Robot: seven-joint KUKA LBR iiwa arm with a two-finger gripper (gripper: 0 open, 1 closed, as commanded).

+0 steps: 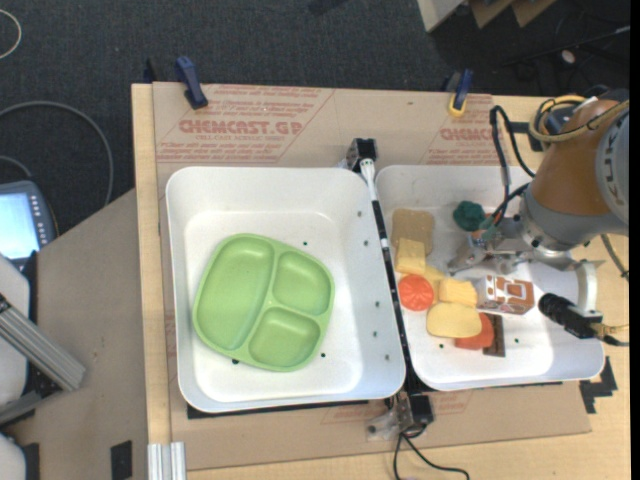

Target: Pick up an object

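Observation:
My gripper (490,258) hangs low over the middle of the right bin (570,363), on the grey arm with its orange band (572,168). Just under and in front of it lies a brown and white packet (506,294). A dark green object (468,213) sits just behind the gripper to its left. Left of the gripper are a tan block (412,226), a small yellow piece (410,258), a round orange-red object (417,291) and two pale yellow pieces (457,291) (452,319). A red object (480,336) lies at the front. I see nothing between the gripper's tips.
The left bin (190,208) holds a light green divided plate (263,302). A raised rim (382,258) separates the two bins. The right bin's right half has bare floor near the front edge.

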